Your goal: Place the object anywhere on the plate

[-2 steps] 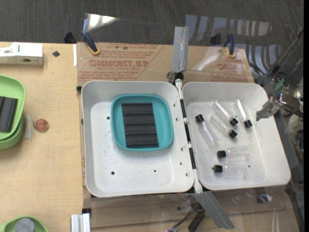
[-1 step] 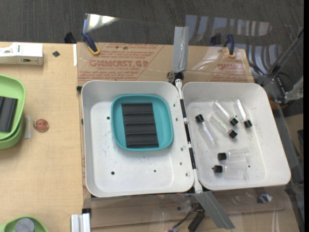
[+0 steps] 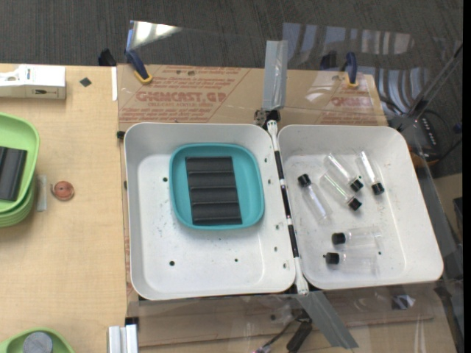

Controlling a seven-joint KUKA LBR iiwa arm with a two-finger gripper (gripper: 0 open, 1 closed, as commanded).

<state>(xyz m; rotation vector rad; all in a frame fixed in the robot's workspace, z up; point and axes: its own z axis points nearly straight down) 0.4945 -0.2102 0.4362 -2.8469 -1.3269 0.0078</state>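
Right of the plate (image 3: 252, 190), across the divider, the right bin (image 3: 412, 197) has about six clear vials (image 3: 337, 169) with black caps, all lying flat and none on the plate. Four are scattered nearer the plate's far side and two more vials (image 3: 359, 237) lie nearer its front side. The plate is teal and sits in the left bin (image 3: 147, 263), toward the back, with a dark ribbed block (image 3: 215, 190) on it. Behind the plate is a cardboard sheet (image 3: 191, 94) held by two clamps (image 3: 138, 70). Well left of the plate are a green tray (image 3: 18, 142) and a small reddish disc (image 3: 63, 190). Gripper state: cannot tell.
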